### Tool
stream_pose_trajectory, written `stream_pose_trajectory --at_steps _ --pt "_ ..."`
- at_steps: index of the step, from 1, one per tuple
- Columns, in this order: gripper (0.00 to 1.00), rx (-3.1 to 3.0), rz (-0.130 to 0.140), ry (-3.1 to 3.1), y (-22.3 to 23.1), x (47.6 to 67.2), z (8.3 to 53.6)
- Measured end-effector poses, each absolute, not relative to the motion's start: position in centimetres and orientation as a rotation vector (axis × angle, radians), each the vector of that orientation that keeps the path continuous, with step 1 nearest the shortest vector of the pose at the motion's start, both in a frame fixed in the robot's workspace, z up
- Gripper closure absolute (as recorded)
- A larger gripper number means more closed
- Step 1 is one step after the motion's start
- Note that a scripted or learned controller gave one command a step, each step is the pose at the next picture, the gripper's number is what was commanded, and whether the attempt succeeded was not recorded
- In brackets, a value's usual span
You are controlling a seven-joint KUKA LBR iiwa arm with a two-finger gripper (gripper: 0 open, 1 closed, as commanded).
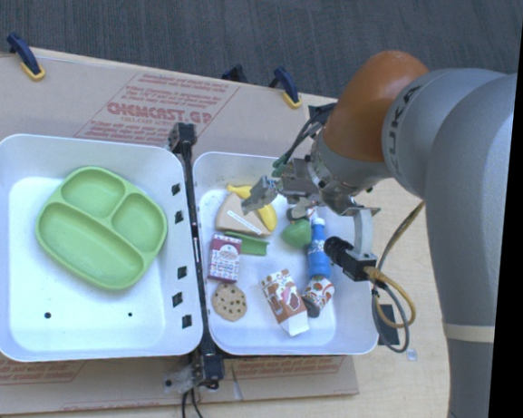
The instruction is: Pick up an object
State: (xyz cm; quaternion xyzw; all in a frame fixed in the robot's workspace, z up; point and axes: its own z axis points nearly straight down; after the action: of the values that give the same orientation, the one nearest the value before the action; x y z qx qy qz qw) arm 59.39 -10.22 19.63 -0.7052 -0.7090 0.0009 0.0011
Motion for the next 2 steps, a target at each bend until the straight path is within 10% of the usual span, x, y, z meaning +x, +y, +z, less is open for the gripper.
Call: stream_pose_trajectory --at_steps 1,2 --pt "0.0 -2.217 -0.008 -2.23 -9.47 58.7 9.55" --pt "1.0 -2.212 -0.004 -2.235 -9.47 58.71 10.51"
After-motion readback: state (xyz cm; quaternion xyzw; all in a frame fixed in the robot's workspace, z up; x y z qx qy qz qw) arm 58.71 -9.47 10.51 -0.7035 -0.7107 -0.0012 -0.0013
